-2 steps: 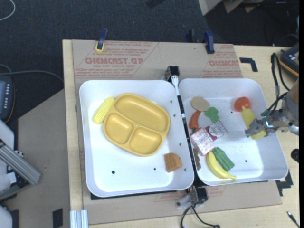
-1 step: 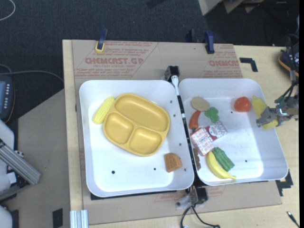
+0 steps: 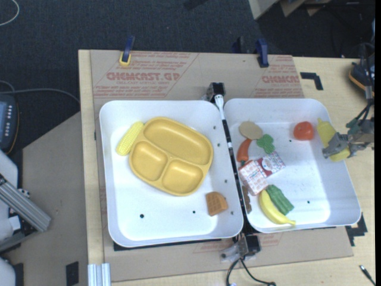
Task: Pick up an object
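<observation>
The gripper (image 3: 345, 146) sits at the right edge of the frame, about mid-height, right over the outer rim of the right bin (image 3: 339, 186), and whether it is parted or closed cannot be told from this view. Nothing is named as the target, so any of the toys in that bin would do. Closest is a yellow piece (image 3: 325, 131) lying at the gripper's upper left, just beside it, with its long axis running from upper left to lower right; a bit of yellow also shows under the gripper itself, though whether that belongs to the same piece is unclear. The red tomato (image 3: 303, 130) is next, farther left along the same line. The remaining food lies well to the left and lower: the red-and-white packet (image 3: 261, 171), and the banana (image 3: 272, 207) beside the green vegetable (image 3: 278, 199) at lower centre. The left bin (image 3: 116, 159) holds the yellow divided tray (image 3: 171, 155), a corn cob (image 3: 129, 138) and a brown biscuit (image 3: 216, 203), all much farther off. By my reading, the coming move is a short shift up and left toward the yellow piece.
</observation>
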You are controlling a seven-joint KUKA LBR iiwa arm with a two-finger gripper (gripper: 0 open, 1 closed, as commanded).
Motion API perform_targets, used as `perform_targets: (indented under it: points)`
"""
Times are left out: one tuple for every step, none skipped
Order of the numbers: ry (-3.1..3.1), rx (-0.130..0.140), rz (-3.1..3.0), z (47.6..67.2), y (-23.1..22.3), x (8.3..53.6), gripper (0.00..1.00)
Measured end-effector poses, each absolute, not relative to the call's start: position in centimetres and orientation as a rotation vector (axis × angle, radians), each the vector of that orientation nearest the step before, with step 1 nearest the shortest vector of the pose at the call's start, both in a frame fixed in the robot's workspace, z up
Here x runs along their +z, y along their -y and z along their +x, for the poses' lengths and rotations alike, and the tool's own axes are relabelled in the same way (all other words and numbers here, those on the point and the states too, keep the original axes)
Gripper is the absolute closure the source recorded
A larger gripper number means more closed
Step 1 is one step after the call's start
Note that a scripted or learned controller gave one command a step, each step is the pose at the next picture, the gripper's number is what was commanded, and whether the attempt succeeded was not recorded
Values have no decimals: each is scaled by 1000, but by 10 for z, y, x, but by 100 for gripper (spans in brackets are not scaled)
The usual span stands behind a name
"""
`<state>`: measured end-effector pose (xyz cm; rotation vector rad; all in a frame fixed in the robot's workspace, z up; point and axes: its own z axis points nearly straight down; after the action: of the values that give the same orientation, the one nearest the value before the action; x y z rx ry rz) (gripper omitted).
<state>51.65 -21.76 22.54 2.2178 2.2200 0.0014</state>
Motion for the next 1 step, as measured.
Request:
perform_targets:
  points:
    - [-2226, 3, 2213, 552, 175, 221, 100]
